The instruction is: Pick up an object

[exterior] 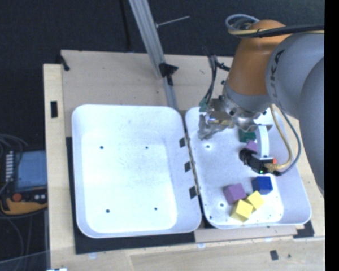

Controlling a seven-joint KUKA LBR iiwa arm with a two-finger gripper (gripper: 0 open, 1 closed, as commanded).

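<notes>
**Robot arm hovering over right bin, blocks lying toward five o'clock**

Reaching in from three o'clock, a grey arm with an orange band holds its tool (210, 124) over the upper left part of the right bin (214, 168). Whether the tool is open or closed cannot be told; nothing is visibly gripped. The likeliest targets sit well apart from it, toward five o'clock, near the bin's lower edge: a purple block (234, 193), two yellow blocks (247, 205) touching each other, and a blue block (262, 184). A small green block (248, 135) lies nearer, at three o'clock, partly under the wrist. Black cabling loops between. On the desk, the left bin (130, 168) sits at nine o'clock.
</notes>
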